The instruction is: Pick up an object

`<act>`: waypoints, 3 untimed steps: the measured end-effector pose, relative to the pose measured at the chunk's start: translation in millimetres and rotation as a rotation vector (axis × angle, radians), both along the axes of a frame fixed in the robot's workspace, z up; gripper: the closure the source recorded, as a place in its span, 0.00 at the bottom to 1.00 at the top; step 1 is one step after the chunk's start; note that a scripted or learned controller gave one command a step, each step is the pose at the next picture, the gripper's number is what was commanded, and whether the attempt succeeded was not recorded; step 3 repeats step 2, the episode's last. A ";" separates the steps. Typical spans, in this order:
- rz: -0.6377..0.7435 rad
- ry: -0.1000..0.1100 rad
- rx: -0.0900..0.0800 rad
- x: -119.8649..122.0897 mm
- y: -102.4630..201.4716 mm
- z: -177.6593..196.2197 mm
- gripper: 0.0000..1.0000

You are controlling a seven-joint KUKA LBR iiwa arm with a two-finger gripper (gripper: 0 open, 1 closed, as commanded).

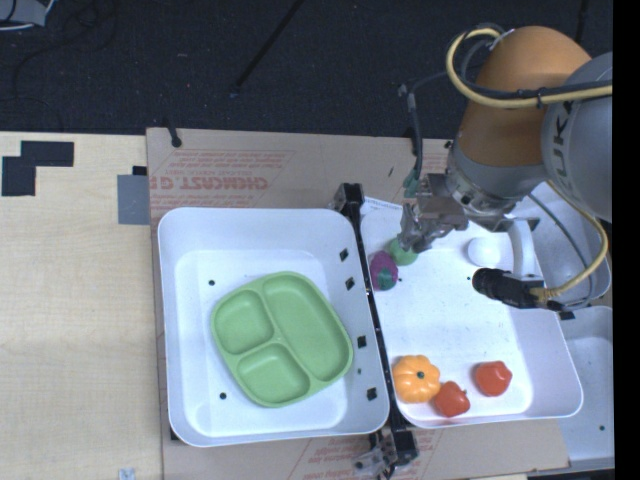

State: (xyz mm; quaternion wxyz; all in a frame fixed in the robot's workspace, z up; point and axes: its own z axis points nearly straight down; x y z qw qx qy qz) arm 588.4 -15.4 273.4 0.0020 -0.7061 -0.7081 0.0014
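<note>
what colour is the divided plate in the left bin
Light green. The divided plate shows best in the camera view, lying flat in the left bin.

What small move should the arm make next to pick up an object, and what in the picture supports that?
Probably a short descent onto the purple and green object. The gripper hangs just above it at the right bin's left edge; nothing shows held between its fingers.
</note>
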 end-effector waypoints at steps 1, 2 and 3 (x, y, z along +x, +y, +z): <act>0.001 0.000 0.000 -14.4 48.6 -4.0 1.00; 0.002 0.001 0.000 -27.5 104.7 -16.6 1.00; 0.002 0.001 0.000 -27.5 104.7 -16.6 1.00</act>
